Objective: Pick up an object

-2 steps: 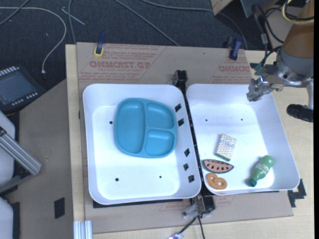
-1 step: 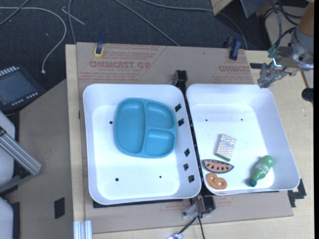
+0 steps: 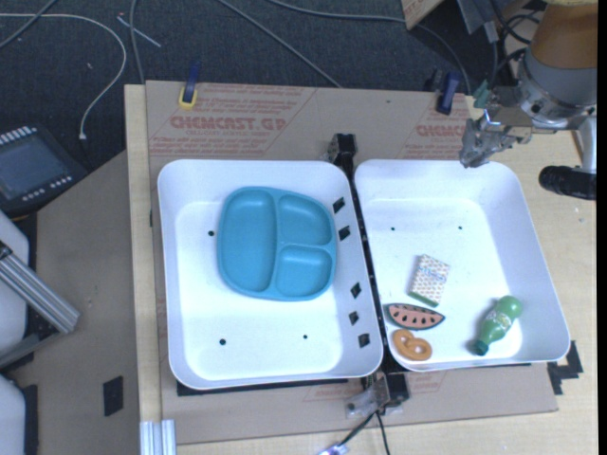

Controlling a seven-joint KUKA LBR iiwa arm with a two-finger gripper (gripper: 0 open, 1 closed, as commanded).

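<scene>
My gripper point(image 3: 471, 155) hangs over the far rim of the right bin point(image 3: 531, 254), near its back right part, with nothing between its fingers that I can make out. In that bin lie a small patterned packet point(image 3: 431, 277), a watermelon slice toy point(image 3: 414, 316), an orange pretzel-like ring point(image 3: 413, 346) and a green bottle point(image 3: 496, 323), all toward the near side. The gripper is well away from all of them. A blue divided plate point(image 3: 277, 244) rests in the left bin point(image 3: 190, 330).
Black clips point(image 3: 354, 292) run along the seam between the two bins. A blue clamp point(image 3: 447, 93) and a yellow-blue clamp point(image 3: 190, 91) sit on the cardboard at the bench's back edge. Cables trail over the floor beyond.
</scene>
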